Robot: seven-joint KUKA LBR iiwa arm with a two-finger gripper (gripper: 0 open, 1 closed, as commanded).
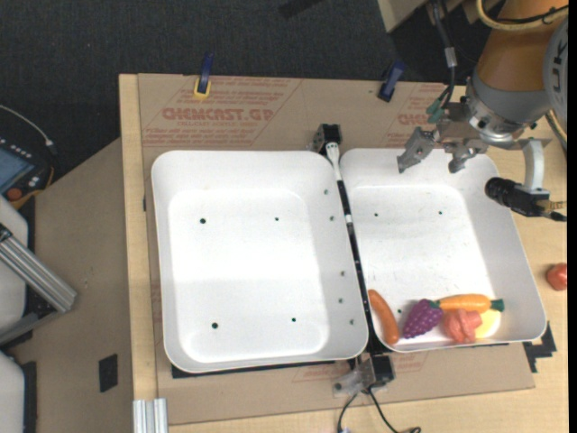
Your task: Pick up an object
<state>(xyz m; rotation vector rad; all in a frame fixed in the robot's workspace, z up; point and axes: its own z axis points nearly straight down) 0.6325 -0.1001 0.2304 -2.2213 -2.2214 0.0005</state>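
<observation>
- While the gripper (431, 161) hangs over the far edge of the right bin (424, 233), its two fingers stand apart with nothing between them.
- The things to pick lie bunched along the near edge of the right bin, well apart from the gripper.
- An orange sausage (382, 317) lies aslant near the bin's near left corner, close to the left wall.
- A purple grape bunch (421, 318) sits just beside the sausage, towards the right.
- An orange carrot (466, 302) lies crosswise beside the grapes, with a pink piece (459, 326) touching it on the near side and a yellow piece (488, 325) tight against that.
- The bin's near wall runs close along this row, and each piece has a neighbour pressed to it or just beside it.
- The left bin (180, 242) lies side by side with the right one, joined by a black clip (326, 138) at the far end.
- A red thing (559, 278) rests on the worktop (541, 242), outside the right bin's right edge.
- Two blue clamps (205, 75) grip the far edge of the cardboard sheet (270, 106) under both bins.
</observation>
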